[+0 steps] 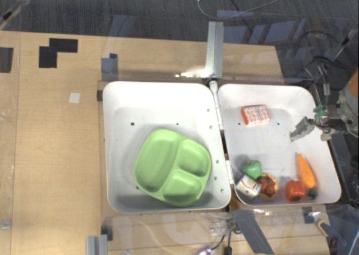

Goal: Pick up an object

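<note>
On the wooden table (50, 153) two shallow white bins sit side by side, touching along their inner walls; the left bin (120, 108) carries a green divided plate (172, 166) with three compartments, lying slightly tilted toward the bin's near right corner; the right bin (280, 100) carries the smaller things and has the arm reaching over its right wall; the end effector (305, 128) hangs above the bin's right middle part, apart from every object, and whether it is released or clenched I cannot tell. Toward the far middle of the right bin lies a small red-and-white box (256, 115), well apart from the rest; near the right wall lies an orange carrot (305, 171), with a red pepper (295, 190) just beside its near end; at the near left corner a small can (247, 187) lies on its side, touching a green toy (253, 167) behind it and a round brownish-orange toy (268, 185) to its right.
</note>
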You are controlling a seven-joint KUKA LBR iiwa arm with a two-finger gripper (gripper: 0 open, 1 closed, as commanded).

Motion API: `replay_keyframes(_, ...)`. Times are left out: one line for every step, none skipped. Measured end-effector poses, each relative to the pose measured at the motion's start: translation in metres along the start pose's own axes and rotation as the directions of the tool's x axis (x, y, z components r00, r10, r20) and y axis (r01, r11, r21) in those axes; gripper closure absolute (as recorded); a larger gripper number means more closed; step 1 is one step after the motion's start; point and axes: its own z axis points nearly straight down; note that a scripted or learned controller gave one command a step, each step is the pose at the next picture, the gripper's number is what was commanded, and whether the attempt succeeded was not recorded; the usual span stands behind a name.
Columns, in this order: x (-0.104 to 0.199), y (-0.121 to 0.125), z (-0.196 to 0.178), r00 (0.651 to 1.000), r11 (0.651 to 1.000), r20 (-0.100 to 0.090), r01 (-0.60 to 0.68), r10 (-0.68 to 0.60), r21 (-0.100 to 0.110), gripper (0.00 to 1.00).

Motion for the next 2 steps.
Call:
replay_keyframes(-0.0268,-0.0275,0.1368,1.0,1.0,0.0,-0.008,0.008,-0.003,0.0)
replay_keyframes(-0.0263,-0.0273,0.127,1.0,1.0,0.0,-0.009,0.009,-0.003,1.0)
